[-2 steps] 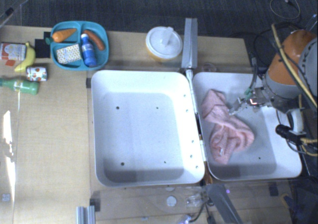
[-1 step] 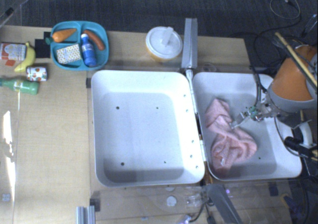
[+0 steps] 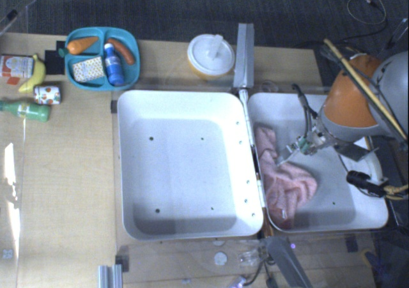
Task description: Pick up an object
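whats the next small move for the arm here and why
Probably a short descent onto the pink cloth and a close. The gripper sits at the cloth's upper edge in the right bin, nothing visibly between its fingers, and the cloth lies bunched against the bin's left wall.

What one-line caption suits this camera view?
KUKA arm's gripper poised over a crumpled pink cloth in the right bin.

Soft pink terry cloth (image 3: 284, 178), 2 smooth matt white plastic bins (image 3: 185, 114), wood-look bench (image 3: 64, 204)
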